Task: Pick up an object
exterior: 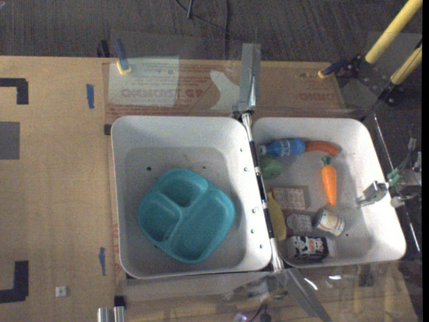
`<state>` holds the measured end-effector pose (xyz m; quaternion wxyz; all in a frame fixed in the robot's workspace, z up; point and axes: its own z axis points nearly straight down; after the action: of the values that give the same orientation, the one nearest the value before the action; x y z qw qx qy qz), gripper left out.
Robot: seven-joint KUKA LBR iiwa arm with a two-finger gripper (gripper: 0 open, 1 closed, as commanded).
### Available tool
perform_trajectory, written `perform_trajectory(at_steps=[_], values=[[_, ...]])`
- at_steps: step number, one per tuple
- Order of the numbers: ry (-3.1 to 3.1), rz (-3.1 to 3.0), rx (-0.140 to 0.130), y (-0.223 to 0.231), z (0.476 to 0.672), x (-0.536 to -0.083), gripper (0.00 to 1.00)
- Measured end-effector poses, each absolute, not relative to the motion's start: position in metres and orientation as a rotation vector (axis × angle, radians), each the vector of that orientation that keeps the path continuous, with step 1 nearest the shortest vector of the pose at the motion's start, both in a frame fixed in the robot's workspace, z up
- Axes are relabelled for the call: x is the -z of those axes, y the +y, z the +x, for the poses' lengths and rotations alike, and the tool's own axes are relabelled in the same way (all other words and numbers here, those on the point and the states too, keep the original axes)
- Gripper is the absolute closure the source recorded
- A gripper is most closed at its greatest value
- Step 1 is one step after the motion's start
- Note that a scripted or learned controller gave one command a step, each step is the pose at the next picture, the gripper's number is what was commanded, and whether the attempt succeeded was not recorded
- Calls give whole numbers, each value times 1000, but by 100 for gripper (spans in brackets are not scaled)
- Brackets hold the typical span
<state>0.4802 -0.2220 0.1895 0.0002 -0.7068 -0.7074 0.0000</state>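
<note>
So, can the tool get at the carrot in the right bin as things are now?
Probably yes. The carrot lies alone on the floor of the right bin, nothing covers it, and the tool sits just beside it at the bin's right wall.

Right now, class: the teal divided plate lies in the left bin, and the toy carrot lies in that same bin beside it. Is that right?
Not quite. The teal divided plate does lie in the left bin, but the toy carrot lies in the right bin, among the small items there. The camera view shows this.
</note>
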Motion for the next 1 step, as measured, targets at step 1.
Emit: perform_trajectory(at_steps=[1], values=[[-2245, -2201, 3, -115, 550, -210, 0]])
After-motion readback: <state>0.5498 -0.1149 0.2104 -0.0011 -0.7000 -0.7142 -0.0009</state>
